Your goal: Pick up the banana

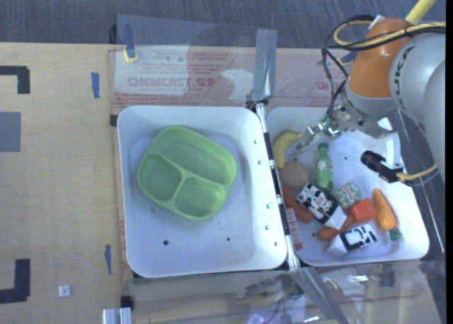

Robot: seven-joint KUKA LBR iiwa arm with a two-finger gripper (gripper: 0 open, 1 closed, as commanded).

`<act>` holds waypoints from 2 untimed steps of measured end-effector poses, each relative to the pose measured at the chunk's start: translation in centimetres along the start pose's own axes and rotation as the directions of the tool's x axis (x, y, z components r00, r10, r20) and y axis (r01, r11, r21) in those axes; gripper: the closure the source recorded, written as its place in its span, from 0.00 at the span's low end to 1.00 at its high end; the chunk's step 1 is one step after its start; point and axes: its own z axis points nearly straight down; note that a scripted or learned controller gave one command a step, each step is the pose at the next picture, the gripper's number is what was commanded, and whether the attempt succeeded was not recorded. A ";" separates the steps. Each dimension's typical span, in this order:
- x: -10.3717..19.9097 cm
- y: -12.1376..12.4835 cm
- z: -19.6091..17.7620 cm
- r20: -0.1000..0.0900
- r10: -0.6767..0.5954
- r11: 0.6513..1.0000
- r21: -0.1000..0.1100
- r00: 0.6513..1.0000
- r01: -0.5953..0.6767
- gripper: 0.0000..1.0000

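Apparently not yet picked: banana [284, 147] lies in the bin [414, 245], just left of the gripper [316, 132] and apart from it. Grasp and lift remain. Arm [396, 75] reaches in, wrist angled down-left, tips low over the bin. Hand: cannot tell whether released or clenched.

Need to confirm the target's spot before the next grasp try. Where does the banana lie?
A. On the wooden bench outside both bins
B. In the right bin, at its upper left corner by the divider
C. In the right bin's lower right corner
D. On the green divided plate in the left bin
B: the banana lies in the right bin, at its upper left by the divider, just above a brown potato-like item, with the gripper close beside it.
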 end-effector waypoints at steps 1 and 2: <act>1.7 0.4 0.4 -0.008 -0.293 0.956 0.020 0.956 0.293 0.00; 1.6 0.2 0.3 -0.013 -0.481 0.876 0.022 0.876 0.481 0.00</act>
